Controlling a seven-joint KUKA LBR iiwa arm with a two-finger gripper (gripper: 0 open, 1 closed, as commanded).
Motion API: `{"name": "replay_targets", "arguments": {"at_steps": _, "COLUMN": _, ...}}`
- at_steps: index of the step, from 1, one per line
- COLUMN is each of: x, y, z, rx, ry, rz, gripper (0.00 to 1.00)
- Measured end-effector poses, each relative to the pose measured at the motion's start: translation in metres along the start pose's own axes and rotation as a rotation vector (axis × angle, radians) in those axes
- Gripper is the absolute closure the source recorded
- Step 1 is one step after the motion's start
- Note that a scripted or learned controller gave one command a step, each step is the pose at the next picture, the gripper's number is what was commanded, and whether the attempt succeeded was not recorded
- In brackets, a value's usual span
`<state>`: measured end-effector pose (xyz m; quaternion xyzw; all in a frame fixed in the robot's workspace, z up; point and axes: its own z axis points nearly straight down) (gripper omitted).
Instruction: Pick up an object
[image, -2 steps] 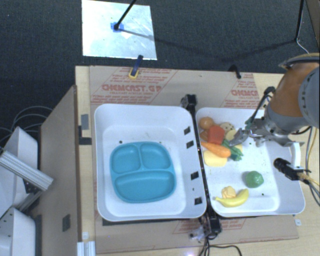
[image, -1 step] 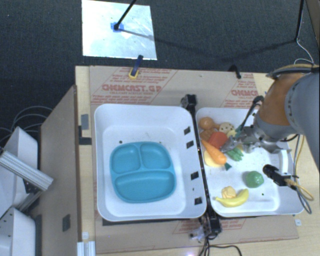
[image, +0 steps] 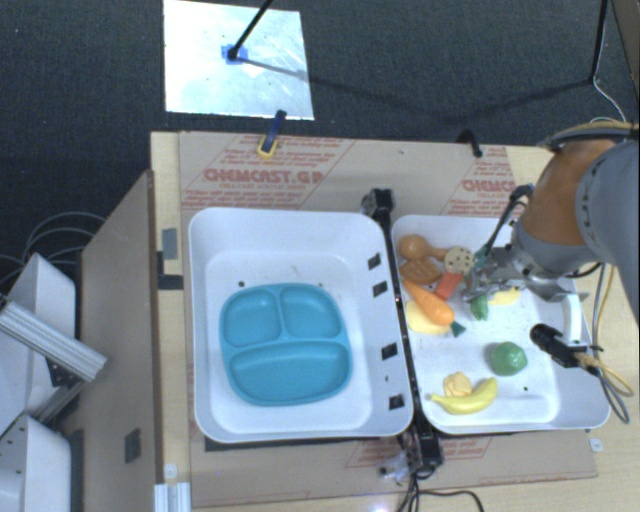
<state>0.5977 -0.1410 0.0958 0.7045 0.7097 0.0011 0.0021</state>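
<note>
Tool low among toys in right bin; opening cannot be told.

Even, bright overhead light; glare whitens the foil sheet at eleven o'clock; soft shadows, slightly grainy focus.

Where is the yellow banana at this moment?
The banana lies in the right bin, near its front edge, touching a small yellow toy and just left of and below the green ball.
</note>
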Motion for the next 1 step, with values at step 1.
{"name": "replay_targets", "arguments": {"at_steps": 1, "x": 0.0760, "y": 0.0340, "z": -0.0954, "rx": -0.009, "ry": 0.003, "rz": -0.005, "gripper": 1.00}}
